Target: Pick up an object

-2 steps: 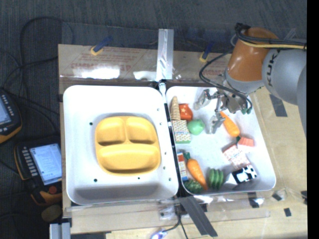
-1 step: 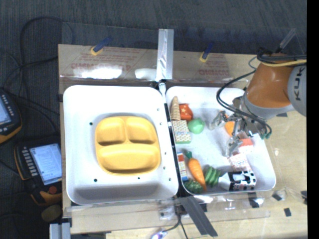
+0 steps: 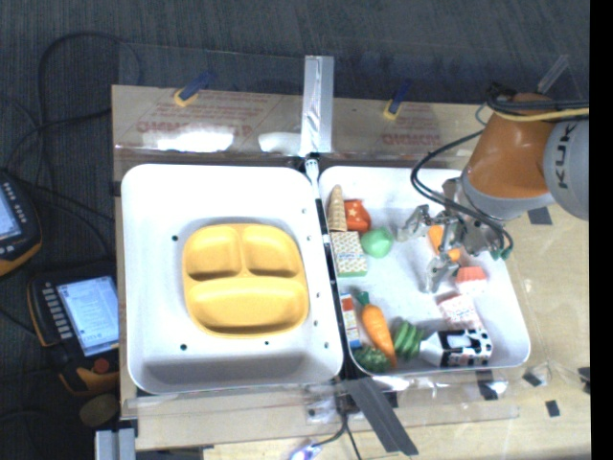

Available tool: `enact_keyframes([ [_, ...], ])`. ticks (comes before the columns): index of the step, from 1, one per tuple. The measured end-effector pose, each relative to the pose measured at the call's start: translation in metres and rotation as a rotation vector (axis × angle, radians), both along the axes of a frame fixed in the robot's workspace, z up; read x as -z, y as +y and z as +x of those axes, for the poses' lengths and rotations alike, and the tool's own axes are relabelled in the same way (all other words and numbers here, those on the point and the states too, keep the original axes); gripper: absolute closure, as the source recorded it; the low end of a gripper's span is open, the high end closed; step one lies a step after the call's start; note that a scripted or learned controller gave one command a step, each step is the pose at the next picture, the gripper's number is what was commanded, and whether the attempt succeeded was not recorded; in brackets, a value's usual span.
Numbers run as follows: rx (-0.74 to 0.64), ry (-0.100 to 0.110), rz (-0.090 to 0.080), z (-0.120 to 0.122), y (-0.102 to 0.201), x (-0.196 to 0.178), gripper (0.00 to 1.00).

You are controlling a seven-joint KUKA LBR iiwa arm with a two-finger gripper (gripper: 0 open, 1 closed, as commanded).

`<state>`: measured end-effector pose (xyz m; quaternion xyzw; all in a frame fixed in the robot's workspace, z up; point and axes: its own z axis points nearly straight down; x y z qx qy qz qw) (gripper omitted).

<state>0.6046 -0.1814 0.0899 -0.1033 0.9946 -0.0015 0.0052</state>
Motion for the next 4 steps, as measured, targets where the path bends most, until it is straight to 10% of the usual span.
enact_keyframes([
  [1,0.000,-0.007,-0.003,0.002,0.000,-0.012,1.00],
  [2,0.079,0.004,0.004,0.054,-0.007,-0.093,1.00],
  [3,0.148,0.007,0.004,0.051,0.059,-0.097,1.00],
  [4,0.149,0.007,0.004,0.050,0.059,-0.097,0.00],
])
